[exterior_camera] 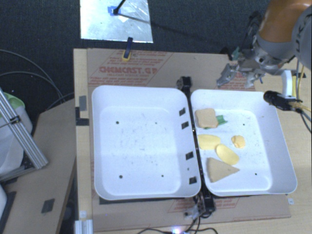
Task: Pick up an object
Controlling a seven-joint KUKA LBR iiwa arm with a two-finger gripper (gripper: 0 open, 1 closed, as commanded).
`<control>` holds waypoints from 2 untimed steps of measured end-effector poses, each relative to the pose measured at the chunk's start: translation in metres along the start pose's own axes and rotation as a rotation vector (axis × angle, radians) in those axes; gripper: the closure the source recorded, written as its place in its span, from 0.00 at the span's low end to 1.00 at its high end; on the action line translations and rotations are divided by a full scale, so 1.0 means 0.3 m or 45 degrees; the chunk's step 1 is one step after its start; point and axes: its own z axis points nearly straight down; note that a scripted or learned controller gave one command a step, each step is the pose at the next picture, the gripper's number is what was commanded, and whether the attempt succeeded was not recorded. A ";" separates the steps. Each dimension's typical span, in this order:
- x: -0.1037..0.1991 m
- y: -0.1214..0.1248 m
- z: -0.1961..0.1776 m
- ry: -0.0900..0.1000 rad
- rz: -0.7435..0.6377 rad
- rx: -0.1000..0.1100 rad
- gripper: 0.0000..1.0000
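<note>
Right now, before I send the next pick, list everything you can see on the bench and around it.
White bins: 2, side by side; left bin, right bin.
Tan bread-like slice: 1, right bin, far left part.
Green piece: 1, right beside that slice, partly hidden by it.
Yellow oval pieces: 2, right bin middle; one left, one nearer.
Small yellow lump: 1, right bin, right of centre.
Tan wedge: 1, right bin, near edge.
Silver sheet: 1, on dark floor beyond the bench.
Gripper: 1, grey, above the right bin's far rim, with nothing visible in it.
</note>
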 end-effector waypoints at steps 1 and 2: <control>-0.090 -0.303 0.391 0.003 0.008 0.022 0.00; -0.197 -0.357 0.601 -0.002 0.003 -0.011 0.00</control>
